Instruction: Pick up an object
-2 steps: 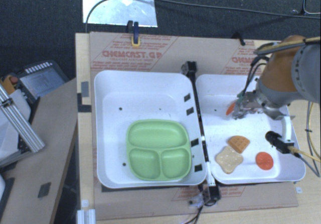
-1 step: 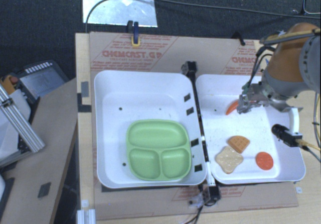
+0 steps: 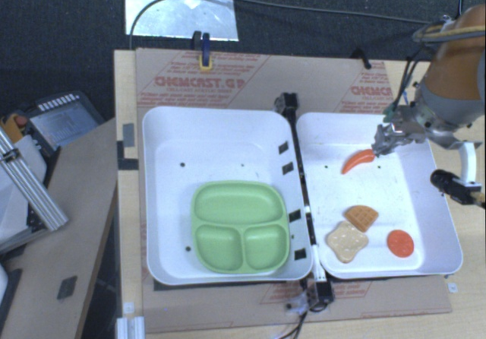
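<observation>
Green divided plate [image 3: 240,226] lies in the left bin [image 3: 167,147]. In the right bin [image 3: 433,216], the claw [image 3: 382,144] is clamped on the orange carrot's [image 3: 357,160] end, above waffle [image 3: 361,217].

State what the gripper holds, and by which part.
The gripper appears to pinch the curved orange carrot-shaped toy by its upper right end; whether it is truly gripped cannot be told.

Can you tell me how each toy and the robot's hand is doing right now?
gripper: low in the right bin, at the carrot's end.
carrot: lying tilted, one end at the gripper.
waffle: lying flat.
bread slice: flat, touching the waffle.
tomato slice: flat, alone.
green tray: right way up in the left bin.
</observation>
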Available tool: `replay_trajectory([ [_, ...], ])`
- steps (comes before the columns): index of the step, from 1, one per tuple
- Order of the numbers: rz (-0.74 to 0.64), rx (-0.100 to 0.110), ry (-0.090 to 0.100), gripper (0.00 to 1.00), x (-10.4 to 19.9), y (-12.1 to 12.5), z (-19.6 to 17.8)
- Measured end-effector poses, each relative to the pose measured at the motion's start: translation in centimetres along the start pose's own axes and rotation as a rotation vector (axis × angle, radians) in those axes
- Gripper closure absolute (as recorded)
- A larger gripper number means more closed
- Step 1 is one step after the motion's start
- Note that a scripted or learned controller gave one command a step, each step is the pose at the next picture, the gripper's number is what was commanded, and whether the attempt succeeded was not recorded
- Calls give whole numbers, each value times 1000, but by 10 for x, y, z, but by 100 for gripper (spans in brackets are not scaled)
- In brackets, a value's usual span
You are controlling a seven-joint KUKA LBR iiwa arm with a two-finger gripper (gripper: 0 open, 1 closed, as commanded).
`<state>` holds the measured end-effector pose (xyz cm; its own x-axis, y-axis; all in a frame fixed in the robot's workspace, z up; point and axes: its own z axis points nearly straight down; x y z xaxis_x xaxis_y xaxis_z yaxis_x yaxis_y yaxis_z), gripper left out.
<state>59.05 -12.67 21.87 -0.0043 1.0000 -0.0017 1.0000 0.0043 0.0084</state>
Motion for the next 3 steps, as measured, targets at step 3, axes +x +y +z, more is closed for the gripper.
replay_trajectory([
  [3, -5, 8, 4, 100, 108, 20, -24],
])
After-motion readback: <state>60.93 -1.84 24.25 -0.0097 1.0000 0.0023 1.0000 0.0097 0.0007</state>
